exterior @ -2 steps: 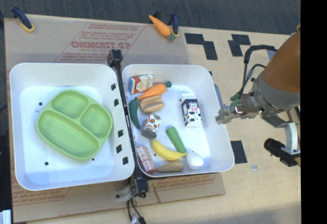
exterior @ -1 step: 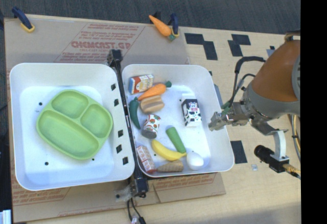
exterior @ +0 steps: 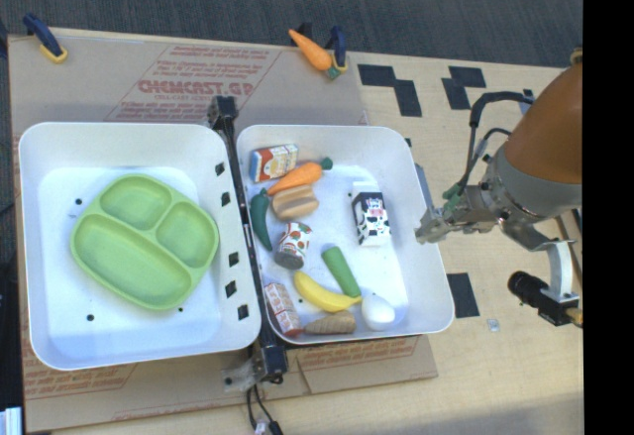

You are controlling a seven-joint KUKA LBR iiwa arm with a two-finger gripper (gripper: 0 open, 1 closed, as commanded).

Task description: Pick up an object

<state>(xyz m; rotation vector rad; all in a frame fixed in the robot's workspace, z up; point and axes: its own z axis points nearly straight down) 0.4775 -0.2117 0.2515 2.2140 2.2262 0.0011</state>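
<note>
One fixed overhead camera, slanted down on both white bins [exterior: 40, 225], arm [exterior: 535, 165] entering from the right.

A: Arm [exterior: 543, 141], upper part — what do you have?

B: Broad orange band, rounded and matte. Below it a grey collar, paler along its lower rim.

A: Toward the wrist?

B: Silver-grey metal bracket work, angular, with small dark fittings. A spot of green among them, likely a connector or wire. Too small to tell.

A: Cables?

B: One thin black cable [exterior: 485, 121], looping up and over from the wrist in an arch. A pale strap or bracket on the near right side, next to a black cylindrical part [exterior: 540, 294].

A: Gripper [exterior: 432, 228]?

B: Grey metal, narrow, blurred at its left end. No markings legible.
</note>
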